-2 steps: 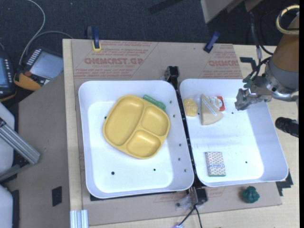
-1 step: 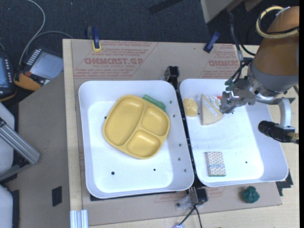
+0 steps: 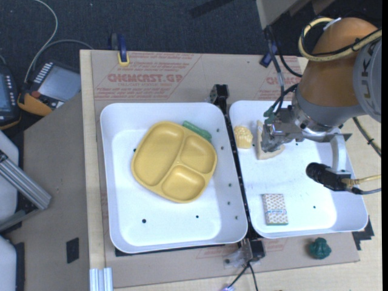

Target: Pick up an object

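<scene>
In the right bin [image 3: 315, 223], my gripper [image 3: 271, 139] hangs low over the bin's far left part. It sits right on top of a tan, flat-looking object [image 3: 267, 152], which is partly hidden under it. A pale yellow lump [image 3: 243, 136] lies just left of the gripper, against the bin's left wall. A small patterned box [image 3: 275, 208] lies nearer the front of the same bin. The left bin [image 3: 121, 211] holds a yellow divided plate [image 3: 174, 161], with a green item [image 3: 197, 130] peeking out behind it.
The orange-banded arm [image 3: 330, 71] covers the right bin's far right corner. A black fitting with a cable [image 3: 324, 176] sticks out over the bin's right side. A small green object [image 3: 319, 247] lies on the board in front of the right bin.
</scene>
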`<state>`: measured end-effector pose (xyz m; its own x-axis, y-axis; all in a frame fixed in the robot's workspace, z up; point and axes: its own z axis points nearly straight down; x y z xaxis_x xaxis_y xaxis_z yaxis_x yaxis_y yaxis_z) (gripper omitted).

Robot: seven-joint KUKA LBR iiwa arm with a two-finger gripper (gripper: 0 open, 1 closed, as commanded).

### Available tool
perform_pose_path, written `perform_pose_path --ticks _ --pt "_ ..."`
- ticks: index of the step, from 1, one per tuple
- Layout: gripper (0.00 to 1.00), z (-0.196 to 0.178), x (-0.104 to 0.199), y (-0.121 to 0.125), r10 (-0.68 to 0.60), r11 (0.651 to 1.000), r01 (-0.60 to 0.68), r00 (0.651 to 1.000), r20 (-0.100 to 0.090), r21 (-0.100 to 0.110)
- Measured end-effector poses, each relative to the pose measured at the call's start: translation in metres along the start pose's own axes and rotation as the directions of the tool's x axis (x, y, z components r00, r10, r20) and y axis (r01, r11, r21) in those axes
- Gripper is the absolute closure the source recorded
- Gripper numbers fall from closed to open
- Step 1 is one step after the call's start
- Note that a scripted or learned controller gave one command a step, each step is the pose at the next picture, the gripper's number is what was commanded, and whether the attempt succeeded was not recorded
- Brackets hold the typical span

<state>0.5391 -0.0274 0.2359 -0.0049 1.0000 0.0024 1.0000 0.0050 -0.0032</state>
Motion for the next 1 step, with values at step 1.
perform_pose_path --ticks 1 --pt "1.0 -0.0051 0.0496 -0.0065 -0.001 1.0 0.001 1.0 -0.001 -0.001"
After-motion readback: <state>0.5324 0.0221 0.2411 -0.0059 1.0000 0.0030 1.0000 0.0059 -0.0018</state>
